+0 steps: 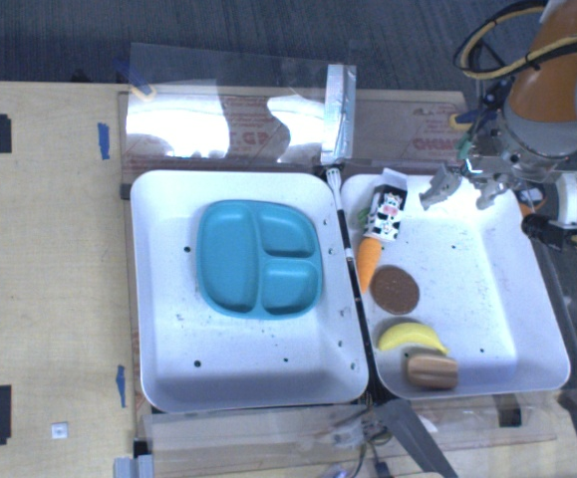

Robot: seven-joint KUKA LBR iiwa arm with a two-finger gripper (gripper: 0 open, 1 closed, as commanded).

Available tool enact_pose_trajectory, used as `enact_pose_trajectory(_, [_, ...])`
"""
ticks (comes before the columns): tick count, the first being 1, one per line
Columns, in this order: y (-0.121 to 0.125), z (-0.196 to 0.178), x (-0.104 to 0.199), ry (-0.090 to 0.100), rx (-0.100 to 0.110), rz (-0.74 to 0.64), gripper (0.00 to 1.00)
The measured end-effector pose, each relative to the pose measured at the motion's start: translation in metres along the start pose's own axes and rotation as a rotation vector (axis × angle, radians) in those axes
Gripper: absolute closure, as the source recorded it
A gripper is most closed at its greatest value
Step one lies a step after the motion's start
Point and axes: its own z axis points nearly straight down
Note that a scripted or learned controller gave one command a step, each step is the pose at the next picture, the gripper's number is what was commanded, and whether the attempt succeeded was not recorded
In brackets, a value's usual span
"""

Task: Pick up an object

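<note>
Right bin (497, 297), white, shallow. Contents, all along its left wall, top to bottom:
- Cow toy (387, 212): black-and-white, small, at upper left corner, tilted.
- Carrot (368, 260): orange, tapered, just below the cow, touching or near it; lies against the divider btw. bins.
- Cookie (395, 290): round, flat, brown, just right of the carrot tip.
- Banana (412, 338): yellow, curved, below the cookie.
- Bread roll (432, 369): tan/brown, touching the banana's lower edge, near the bin's front rim.

Gripper (460, 189): grey, over the right bin's upper edge, two fingers spread apart, nothing btw. them. Sits right of the cow toy, apart from it. Touches no item. Arm w/ orange band enters from upper right, yellow-black cable looped above.

Left bin (168, 347): white, holds a teal divided plate (260, 259), three compartments, centred.

Other: clear plastic sheet (228, 118) behind the left bin, glare on it; blue tape marks on the wooden bench (39, 297).
</note>
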Motion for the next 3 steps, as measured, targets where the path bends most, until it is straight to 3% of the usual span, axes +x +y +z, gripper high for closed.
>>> enact_pose_trajectory(1, [0.030,0.022,0.072,0.001,-0.001,0.006,0.00])
enact_pose_trajectory(2, [0.031,0.117,0.035,0.000,-0.003,-0.240,0.00])
enact_pose_trajectory(3, [0.033,0.109,0.034,-0.001,-0.006,-0.239,1.00])
